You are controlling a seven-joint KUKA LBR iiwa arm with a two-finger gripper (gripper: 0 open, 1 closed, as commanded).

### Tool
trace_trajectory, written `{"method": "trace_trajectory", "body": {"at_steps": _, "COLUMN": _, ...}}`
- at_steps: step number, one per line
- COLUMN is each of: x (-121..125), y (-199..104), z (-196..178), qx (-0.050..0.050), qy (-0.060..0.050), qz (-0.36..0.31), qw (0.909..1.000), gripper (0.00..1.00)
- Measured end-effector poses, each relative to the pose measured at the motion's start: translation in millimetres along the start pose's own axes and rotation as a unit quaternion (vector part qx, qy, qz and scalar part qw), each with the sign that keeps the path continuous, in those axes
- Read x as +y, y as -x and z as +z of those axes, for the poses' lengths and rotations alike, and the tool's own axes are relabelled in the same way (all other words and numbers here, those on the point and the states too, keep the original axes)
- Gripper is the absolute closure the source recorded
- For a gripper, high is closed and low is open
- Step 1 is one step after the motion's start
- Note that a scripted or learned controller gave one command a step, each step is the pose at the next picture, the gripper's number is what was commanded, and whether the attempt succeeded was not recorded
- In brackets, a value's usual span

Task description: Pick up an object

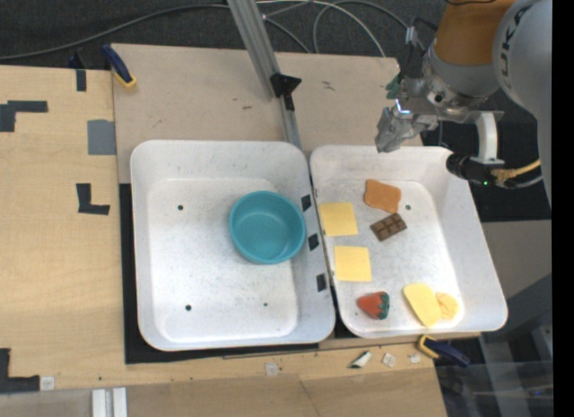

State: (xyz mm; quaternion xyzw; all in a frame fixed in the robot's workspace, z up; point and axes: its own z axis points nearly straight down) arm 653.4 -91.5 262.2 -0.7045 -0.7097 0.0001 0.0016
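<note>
Starting at the far left of the tabletop (54, 254), dark tape marks lie well left of and below the tool (392, 137). A blue-and-yellow clamp (119, 66) grips the board edge, far left of the tool and slightly above it. The left bin (152, 173) sits below and left of the tool; a teal bowl (266, 227) rests upright in it, toward its right half, well apart from the tool. A grey metal post (260, 39) rises at a slant, up and left of the tool.

The right bin (466, 227) lies directly below the tool. The tool hangs over this bin's back rim, near the left part of that rim. No object sits between its tips; whether it is released or clenched cannot be told from this view.

Inside the right bin, all items lie below the tool and apart from it:
- two yellow cheese slices (339, 219) and (352, 264), below and slightly left, one behind the other;
- a toast slice (382, 195), the nearest item, just below;
- a chocolate piece (388, 226), just in front of the toast;
- a strawberry (374, 305), near the front wall;
- a yellow block (421, 303) touching a small yellow lump (447, 305), at the front, below and right.

A second clamp (439, 350) lies on the tabletop in front of the bin.
</note>
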Motion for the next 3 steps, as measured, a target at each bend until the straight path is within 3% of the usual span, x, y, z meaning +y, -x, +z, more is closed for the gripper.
{"method": "trace_trajectory", "body": {"at_steps": 3, "x": 4, "y": -165, "z": 39, "qx": -0.001, "qy": 0.0, "qz": 0.0, "qw": 1.0, "gripper": 1.0}}
